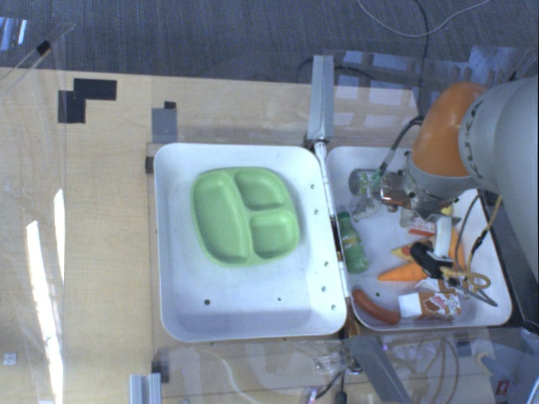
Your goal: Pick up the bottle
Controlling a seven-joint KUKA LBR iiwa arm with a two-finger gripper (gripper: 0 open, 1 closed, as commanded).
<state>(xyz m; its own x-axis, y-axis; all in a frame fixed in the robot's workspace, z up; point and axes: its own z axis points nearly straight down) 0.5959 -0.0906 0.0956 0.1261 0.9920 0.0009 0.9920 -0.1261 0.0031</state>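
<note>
The bottle (pixel 352 243) is green with a label and lies on its side along the left wall of the right bin (pixel 503 305). My gripper (pixel 394 198) hangs over the upper middle of that bin, up and to the right of the bottle and apart from it. The grey wrist and the orange band (pixel 441 140) cover most of the gripper from above. Nothing is visibly held.
A clear cup (pixel 364 181) lies just left of the gripper. A carrot (pixel 401 272), a sausage (pixel 376 307), scissors (pixel 467 283) and small packets crowd the right bin's lower part. The left bin (pixel 185 310) holds a green divided plate (pixel 246 215).
</note>
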